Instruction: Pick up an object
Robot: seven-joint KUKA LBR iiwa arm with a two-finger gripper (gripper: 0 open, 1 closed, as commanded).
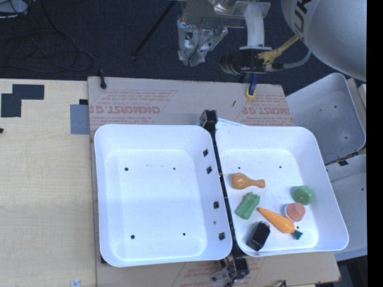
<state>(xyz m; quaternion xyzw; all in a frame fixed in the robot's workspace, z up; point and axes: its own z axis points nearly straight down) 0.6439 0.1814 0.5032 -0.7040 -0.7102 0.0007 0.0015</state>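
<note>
The jaws [196, 51] hang high above the far edge of the cardboard sheet [149, 103], over the dark floor [90, 28], with nothing between them; whether they stand apart or together cannot be told from this slanted view. The grey arm [326, 23] enters from the right of the jaws, and a yellow-and-black cable fitting [254, 61] sits just to their right.

Two white bins lie side by side on the cardboard, on the near side of the jaws. The left bin [108, 160] lies nearer the camera than the jaws and slightly to their left. The right bin [323, 178] lies nearer the camera and to their right; it holds all the objects, well apart from the jaws.

Objects in the right bin, from nearest the jaws to farthest: an orange drumstick [246, 182]; a green ridged piece [247, 205], just below the drumstick; a green round toy [303, 194], by the bin's right wall; a pink round piece [295, 212], just beneath the green toy; an orange carrot [277, 220], lying slantwise between the ridged piece and the pink piece, its tip touching a small teal bit [297, 235]; a black block [258, 236], at the near wall.

The light wooden surface [42, 178] extends to the left of the cardboard.
</note>
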